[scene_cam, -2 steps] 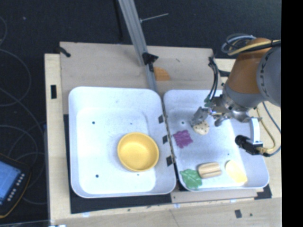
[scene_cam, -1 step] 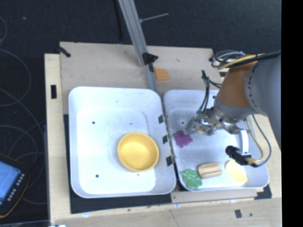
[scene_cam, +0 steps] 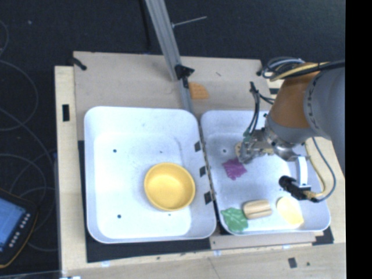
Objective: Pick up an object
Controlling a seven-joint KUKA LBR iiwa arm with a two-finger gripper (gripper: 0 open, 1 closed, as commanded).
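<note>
Bins: left bin (scene_cam: 104,132) holds yellow bowl (scene_cam: 169,185); right bin (scene_cam: 221,127) holds the rest.
Gripper (scene_cam: 247,151): low in right bin; finger state can't tell.
Purple object (scene_cam: 233,168): on bin floor, just below-left of gripper tip; contact unclear.

A yellow bowl (scene_cam: 169,185) sits the right way up in the left bin (scene_cam: 104,156). In the right bin (scene_cam: 314,220), a small purple thing (scene_cam: 233,168) lies flat near the middle. A green thing (scene_cam: 233,218) lies in the front corner, touching a tan roll (scene_cam: 257,208) on its side. A pale yellow lump (scene_cam: 289,210) rests just beside the roll.
</note>
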